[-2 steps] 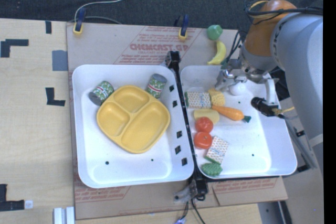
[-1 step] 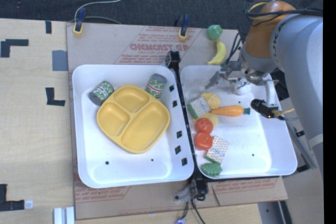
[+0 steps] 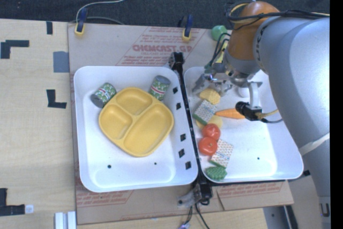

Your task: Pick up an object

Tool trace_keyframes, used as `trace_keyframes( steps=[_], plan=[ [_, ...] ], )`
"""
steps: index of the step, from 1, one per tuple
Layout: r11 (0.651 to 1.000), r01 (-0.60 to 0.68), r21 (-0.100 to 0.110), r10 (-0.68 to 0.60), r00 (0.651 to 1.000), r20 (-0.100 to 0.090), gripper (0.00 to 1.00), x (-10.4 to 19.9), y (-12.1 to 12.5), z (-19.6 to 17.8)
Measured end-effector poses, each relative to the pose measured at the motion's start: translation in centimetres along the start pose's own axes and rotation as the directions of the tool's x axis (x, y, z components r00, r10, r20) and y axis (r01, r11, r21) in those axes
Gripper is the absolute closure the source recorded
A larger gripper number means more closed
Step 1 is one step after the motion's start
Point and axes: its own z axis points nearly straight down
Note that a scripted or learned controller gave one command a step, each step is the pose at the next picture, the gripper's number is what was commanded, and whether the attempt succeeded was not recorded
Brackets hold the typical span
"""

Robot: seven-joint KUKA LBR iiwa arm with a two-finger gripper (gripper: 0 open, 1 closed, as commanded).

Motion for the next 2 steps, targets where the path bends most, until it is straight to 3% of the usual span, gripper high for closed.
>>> trace_keyframes(
  steps=[1, 2],
  plan=[
    [1.0, 0.001, 0.001, -0.001, 1.0, 0.0, 1.0, 0.0, 0.0, -0.9],
    [1.0, 0.0, -0.002, 0.0, 1.0, -0.001, 1.0, 5.4, -1.8, -15.2]
  ],
)
